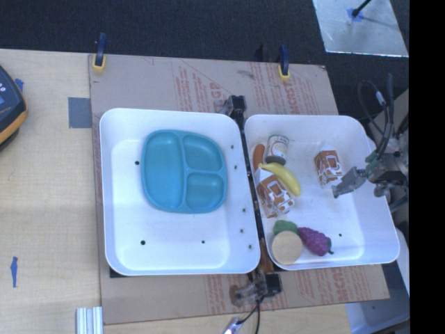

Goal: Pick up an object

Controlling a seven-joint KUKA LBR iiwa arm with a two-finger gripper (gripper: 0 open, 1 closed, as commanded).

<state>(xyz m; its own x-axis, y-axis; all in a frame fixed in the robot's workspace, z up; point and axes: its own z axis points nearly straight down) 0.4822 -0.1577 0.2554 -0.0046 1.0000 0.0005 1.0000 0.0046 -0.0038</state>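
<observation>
A robot gripper (345, 184) hangs low over the right bin (361, 239) at its three o'clock side, just beside a small brown-and-white carton (327, 167); whether the jaws are open or closed cannot be told from this angle, and nothing is seen between them. The step in hand looks like the approach, with no object lifted yet. The carton, lying at about ten o'clock of the gripper, appears the likeliest target; the next move would call for centring over it and descending squarely so it does not skid away.

The right bin holds the clutter: a can (277, 147) at twelve o'clock, an orange carrot (259, 154) along the nine o'clock wall, a banana (282, 175) lying across a second carton (274, 194), and at six o'clock a green piece (284, 226), a pale round disc (286, 247) and purple grapes (315, 240). The left bin (125, 249) carries a blue divided plate (184, 171) toward its twelve o'clock half. Both bins sit side by side on the counter (42, 207).
</observation>
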